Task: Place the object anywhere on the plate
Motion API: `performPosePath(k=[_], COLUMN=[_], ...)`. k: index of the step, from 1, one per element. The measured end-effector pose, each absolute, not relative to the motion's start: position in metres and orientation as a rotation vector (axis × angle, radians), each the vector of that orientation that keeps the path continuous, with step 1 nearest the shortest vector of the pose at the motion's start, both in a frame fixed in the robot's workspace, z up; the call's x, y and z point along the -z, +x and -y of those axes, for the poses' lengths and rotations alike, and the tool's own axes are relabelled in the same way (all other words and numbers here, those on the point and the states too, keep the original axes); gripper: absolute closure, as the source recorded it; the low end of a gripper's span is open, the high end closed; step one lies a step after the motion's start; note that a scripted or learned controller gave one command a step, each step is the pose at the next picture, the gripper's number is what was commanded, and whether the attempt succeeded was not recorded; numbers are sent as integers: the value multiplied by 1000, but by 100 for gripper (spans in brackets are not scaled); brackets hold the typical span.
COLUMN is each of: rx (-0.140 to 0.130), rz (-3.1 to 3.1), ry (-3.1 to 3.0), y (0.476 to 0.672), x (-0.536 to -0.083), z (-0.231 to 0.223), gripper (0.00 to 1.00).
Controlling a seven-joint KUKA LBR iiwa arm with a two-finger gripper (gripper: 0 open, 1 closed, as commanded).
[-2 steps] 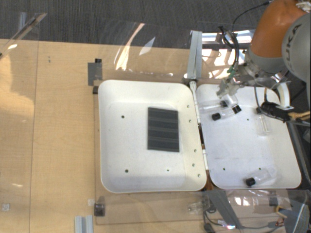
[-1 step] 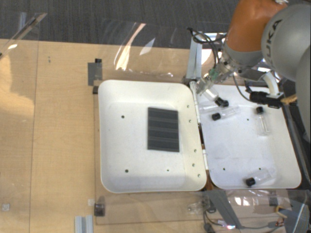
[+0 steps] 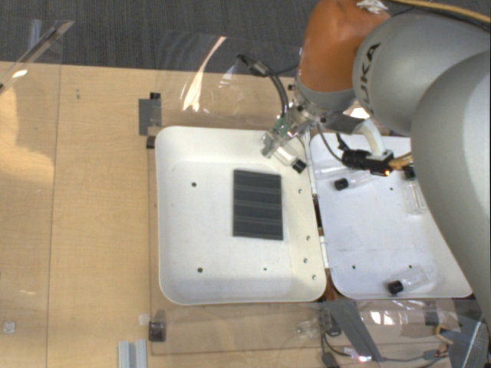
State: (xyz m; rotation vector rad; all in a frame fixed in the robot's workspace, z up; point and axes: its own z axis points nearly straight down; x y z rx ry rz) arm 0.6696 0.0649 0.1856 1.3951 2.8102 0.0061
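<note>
A dark grey ribbed plate (image 3: 258,204) lies flat near the middle of the left bin (image 3: 184,267) on the bench (image 3: 77,205). The tool (image 3: 282,146) hangs over that bin's rim at about one o'clock from the plate, apart from it. Small black objects (image 3: 395,287) sit in the right bin (image 3: 368,236).

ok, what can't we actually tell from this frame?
- Hand, camera view: small and blurred at the left bin's far right corner; no telling whether it holds anything.
- Right bin: the grey arm covers its far and right parts.
- Dark ridged plate: in plain sight, nothing on it.
</note>
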Motion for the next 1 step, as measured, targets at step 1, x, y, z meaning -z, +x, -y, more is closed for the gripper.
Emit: performPosePath(k=[1], rx=[-10], rz=[-2907], ry=[1169], y=[662], x=[-250], z=[-130], gripper=[100])
